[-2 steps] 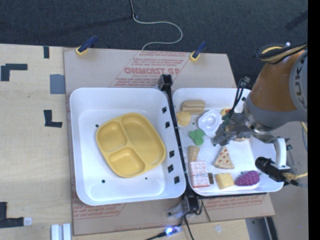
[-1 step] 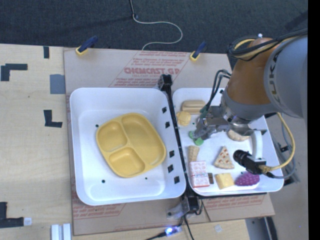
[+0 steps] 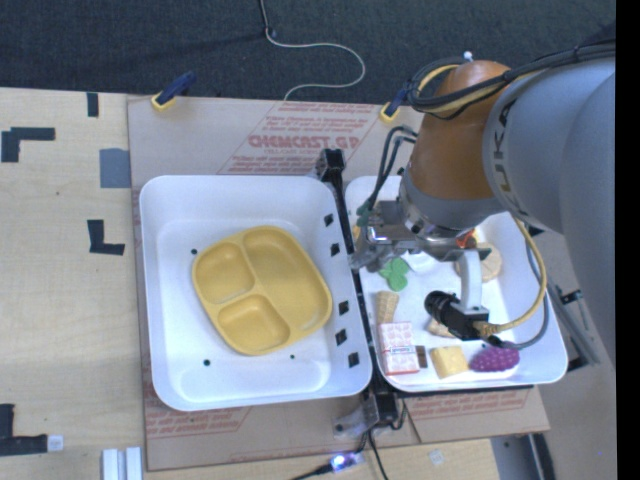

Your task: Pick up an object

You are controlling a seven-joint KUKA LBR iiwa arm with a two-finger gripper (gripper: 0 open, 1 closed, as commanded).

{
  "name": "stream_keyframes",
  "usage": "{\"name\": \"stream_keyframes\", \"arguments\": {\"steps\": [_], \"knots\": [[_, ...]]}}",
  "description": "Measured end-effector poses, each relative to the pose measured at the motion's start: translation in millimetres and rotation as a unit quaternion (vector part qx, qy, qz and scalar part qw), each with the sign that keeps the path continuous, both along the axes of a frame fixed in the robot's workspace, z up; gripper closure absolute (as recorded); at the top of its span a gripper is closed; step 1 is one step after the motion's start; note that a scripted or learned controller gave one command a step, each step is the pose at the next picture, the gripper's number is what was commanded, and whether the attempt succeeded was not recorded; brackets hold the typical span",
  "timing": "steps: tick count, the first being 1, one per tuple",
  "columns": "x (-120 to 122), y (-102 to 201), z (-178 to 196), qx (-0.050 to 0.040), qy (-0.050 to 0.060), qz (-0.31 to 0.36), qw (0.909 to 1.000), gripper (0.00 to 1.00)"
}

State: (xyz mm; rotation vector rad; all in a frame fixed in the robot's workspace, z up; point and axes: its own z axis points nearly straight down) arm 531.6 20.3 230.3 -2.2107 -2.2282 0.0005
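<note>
My gripper (image 3: 383,251) hangs low over the left side of the right bin (image 3: 540,368), hard against the wall between the bins. Just under it lies a small green toy (image 3: 397,272), partly covered by the gripper. Whether the two touch is hidden from this angle. In front of the green toy lie an ice-cream cone (image 3: 387,305), a red and white box (image 3: 398,348), a yellow block (image 3: 447,360) and purple grapes (image 3: 494,359). A tan round piece (image 3: 488,261) peeks out on the right behind the wrist.
The left bin (image 3: 165,268) holds a yellow divided plate (image 3: 262,288). The arm's bulk covers the back half of the right bin. A brownish pastry piece (image 3: 438,328) lies near the yellow block.
</note>
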Motion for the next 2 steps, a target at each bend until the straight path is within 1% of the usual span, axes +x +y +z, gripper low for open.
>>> {"name": "stream_keyframes", "arguments": {"steps": [1, 2], "knots": [[-5, 46, 2, -0.0006, 0.001, -0.001, 1.0, 1.0], [1, 40, -18, -0.0019, 0.001, -0.004, 1.0, 1.0]]}}
